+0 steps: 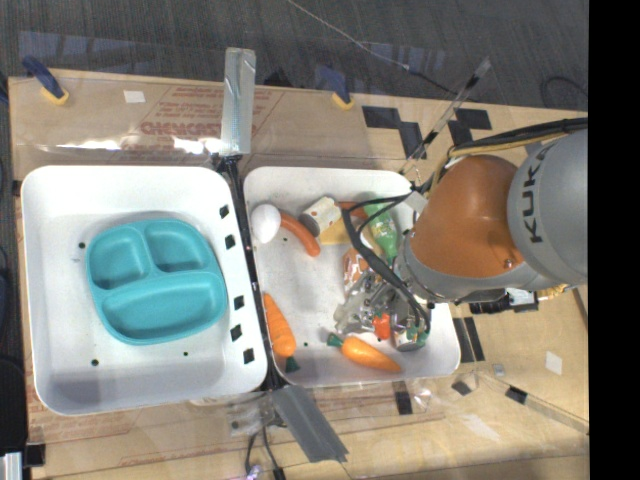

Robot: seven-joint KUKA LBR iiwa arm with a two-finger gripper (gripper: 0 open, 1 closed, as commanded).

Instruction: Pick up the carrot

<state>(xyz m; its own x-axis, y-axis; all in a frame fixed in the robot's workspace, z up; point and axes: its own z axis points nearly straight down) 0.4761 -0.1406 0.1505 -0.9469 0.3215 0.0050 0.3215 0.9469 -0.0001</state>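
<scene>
at far left, a white left bin (pixel 40 268), holding a teal divided plate (pixel 155 278) flat on its floor. just right, touching along the shared wall, the right bin (pixel 300 183). against that bin's left wall, near the front, a carrot (pixel 279 326) lying lengthwise. further back, a white egg (pixel 265 222) beside an orange sausage-like piece (pixel 300 235). near the front edge, a second carrot (pixel 368 353) with green stub, lying flat just below the gripper (pixel 385 318). lowered over the bin's right half, grey arm with orange band (pixel 470 230) overhead. fingers: cannot tell whether spread or closed; nothing visibly pinched.
</scene>
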